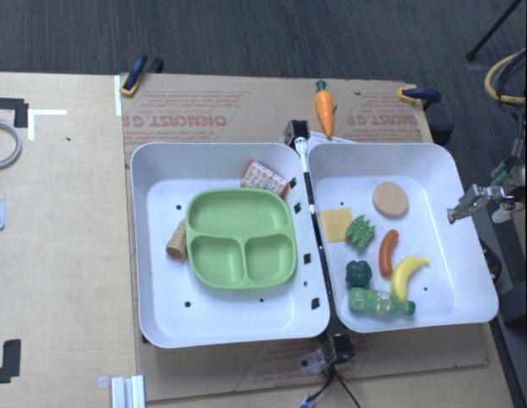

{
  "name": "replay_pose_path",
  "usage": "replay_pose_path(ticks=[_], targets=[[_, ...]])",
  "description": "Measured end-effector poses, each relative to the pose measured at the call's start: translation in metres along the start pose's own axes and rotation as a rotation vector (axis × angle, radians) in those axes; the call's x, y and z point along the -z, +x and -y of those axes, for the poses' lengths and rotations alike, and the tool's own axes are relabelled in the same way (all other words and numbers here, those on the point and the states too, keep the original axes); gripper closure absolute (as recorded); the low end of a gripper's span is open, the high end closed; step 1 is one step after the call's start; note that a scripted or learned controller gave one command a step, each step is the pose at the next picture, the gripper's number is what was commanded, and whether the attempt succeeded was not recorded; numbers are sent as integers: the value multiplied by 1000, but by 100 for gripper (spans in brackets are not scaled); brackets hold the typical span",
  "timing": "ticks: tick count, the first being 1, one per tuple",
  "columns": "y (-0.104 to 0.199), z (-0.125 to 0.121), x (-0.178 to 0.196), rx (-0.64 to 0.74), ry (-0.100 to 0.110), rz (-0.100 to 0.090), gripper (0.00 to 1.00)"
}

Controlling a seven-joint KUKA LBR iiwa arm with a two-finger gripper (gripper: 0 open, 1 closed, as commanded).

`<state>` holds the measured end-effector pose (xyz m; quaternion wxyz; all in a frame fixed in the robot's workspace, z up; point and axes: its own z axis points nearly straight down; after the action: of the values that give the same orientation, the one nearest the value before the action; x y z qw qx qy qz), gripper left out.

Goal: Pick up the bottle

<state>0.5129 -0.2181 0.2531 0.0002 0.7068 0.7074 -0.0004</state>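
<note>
Over on the left, the green divided plate (242,249) is parked in the left bin (153,304), with a cone-looking thing (176,241) touching its left edge and a small patterned packet (264,177) just behind it. Right of the plate, past the divider, the right bin (450,300) is packed with toy food: cheese slice (336,224), broccoli (358,273), sausage (388,252), banana (407,274). The bottle (379,303), green, is laid on its side at that bin's front. Way right of the plate, the gripper (457,213) is seen at the bin's edge; its fingers can't be made out, honestly.
</note>
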Motion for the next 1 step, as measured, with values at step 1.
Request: replay_pose_path(ticks=[1], targets=[[0, 0, 10, 2, -1, 2, 100]])
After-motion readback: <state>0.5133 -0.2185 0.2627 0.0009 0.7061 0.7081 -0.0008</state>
